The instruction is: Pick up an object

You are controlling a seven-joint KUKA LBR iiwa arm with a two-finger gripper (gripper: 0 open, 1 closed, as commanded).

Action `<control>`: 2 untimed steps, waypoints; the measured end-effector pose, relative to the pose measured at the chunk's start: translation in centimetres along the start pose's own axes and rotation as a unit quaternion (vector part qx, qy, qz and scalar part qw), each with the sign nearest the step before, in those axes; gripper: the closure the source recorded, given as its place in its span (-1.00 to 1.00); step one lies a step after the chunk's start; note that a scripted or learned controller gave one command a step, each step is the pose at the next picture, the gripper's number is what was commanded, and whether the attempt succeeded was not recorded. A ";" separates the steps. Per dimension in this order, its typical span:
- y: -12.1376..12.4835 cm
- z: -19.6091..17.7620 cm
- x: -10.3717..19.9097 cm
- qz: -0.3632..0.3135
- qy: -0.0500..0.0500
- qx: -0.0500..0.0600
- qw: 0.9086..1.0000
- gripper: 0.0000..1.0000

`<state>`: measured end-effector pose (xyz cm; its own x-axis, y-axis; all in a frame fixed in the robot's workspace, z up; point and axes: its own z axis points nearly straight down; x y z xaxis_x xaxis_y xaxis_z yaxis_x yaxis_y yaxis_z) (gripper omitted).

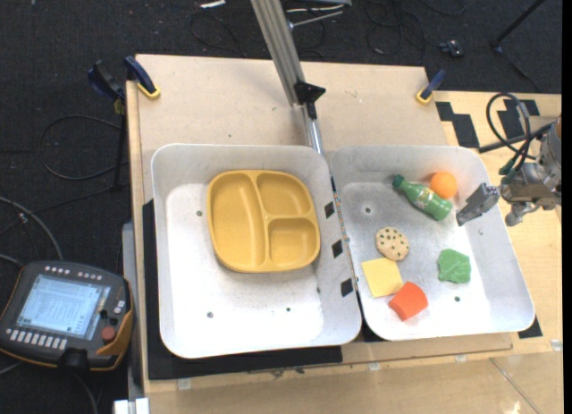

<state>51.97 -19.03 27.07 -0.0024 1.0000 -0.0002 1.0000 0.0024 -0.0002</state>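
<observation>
- The gripper [497, 206] is being held over the right bin's [500, 300] right rim, its 2 fingers spread apart, nothing between them.
- A green bottle [423, 198], orange ball [442, 184], cookie [391, 243], yellow block [382, 276], red block [408, 300] and green piece [454, 266] are lying in that bin.
- A yellow divided tray [264, 221] is sitting in the left bin [179, 314].

The hand [496, 209] reaches in from the right edge, fingers spread apart, holding nothing.

Green bottle [423, 198] lying tilted in the right bin [500, 305], touching orange [442, 184]
</observation>
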 end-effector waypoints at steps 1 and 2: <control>0.0 0.0 0.0 0.000 0.000 0.000 1.000 -1.00; 0.2 6.3 -0.3 0.001 0.001 0.003 1.000 -1.00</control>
<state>52.19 -19.35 20.78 0.0004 1.0000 0.0015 1.0000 -0.0004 -0.0065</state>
